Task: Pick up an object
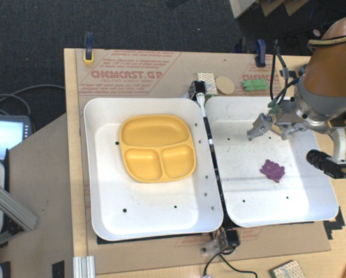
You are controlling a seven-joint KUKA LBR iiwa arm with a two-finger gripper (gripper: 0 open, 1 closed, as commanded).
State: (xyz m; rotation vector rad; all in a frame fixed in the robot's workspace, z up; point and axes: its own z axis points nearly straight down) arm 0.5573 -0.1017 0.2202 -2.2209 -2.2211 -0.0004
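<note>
The bench (132, 74) carries two white bins. A yellow divided plate (158, 147) lies in the left bin (103, 213). In the right bin (312, 210), the small purple object (272, 170) is judged light and soft; it is best pinched across its middle. The hand (271, 127) hangs above, apart from it; its state cannot be told.

The shallow white right bin (242, 210) offers open floor around the small purple lumpy object (272, 170); the grey arm (329, 80) overhangs its far right. A yellow divided plastic plate (158, 147) fills the left bin's (103, 172) middle.
</note>
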